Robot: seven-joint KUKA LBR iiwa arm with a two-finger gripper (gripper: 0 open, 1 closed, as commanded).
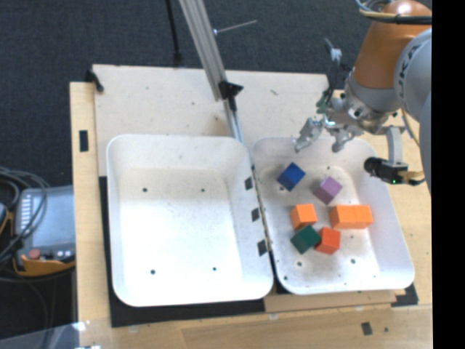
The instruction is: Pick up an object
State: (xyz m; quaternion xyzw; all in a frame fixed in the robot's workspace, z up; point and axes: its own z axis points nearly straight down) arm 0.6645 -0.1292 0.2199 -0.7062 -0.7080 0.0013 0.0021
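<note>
left bin: the shallow white plastic left bin (182, 217) sits on the pale wooden surface (160, 93), left of the blue cube, nothing in it.
blue cube: a small blue wooden cube (291, 176) lies in the shallow white right bin (389, 267), nearest the arm; likely light, stiff, flat-sided, so best taken across two opposite faces.
other blocks: below and right of the blue cube lie a small orange cube (304, 214), a dark green cube (306, 238) touching a red-orange cube (328, 241), a purple cube (328, 190) and an orange rectangular block (351, 216).
gripper: the grey two-finger gripper (322, 140) hovers above and right of the blue cube, jaws spread apart, gripping nothing.
risk: painted faces may be smooth; a corner pinch could slip.
</note>
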